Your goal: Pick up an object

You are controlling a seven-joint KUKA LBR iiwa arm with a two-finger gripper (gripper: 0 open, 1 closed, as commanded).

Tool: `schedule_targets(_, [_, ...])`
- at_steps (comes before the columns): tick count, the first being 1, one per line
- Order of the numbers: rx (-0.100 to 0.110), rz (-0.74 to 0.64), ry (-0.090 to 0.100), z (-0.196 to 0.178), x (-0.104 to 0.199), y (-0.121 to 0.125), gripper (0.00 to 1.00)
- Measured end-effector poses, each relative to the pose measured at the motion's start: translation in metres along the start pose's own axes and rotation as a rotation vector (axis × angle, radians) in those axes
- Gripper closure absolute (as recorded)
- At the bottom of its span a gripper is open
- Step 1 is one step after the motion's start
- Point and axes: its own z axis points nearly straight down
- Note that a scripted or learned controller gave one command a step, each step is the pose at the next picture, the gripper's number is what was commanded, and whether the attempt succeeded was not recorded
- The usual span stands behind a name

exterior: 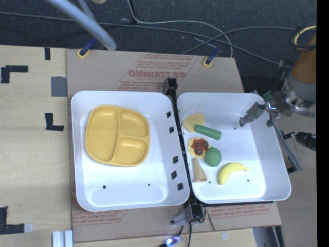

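The right bin point(267, 187) holds several toy foods near its left side: a pale yellow wedge point(193, 121), a green cucumber point(207, 132), a pizza slice with red toppings point(198, 147), a green ball point(213, 156), a waffle cone point(199, 171) and a yellow banana point(231, 172). My gripper point(260, 115) hangs over the bin's upper right part, well to the right of the foods. Its fingers point(248, 116) are spread and nothing lies between them.
The left bin point(82, 189) holds a yellow divided plate point(117, 136). Both bins rest on a cardboard sheet point(154, 71) on the wooden bench. Cables run across the dark floor beyond, and a grey bar point(72, 9) crosses the top left.
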Motion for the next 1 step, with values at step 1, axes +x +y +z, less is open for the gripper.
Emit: schedule_targets(1, [-0.014,-0.004,-0.004,-0.0085,0.0005,0.0031,0.0])
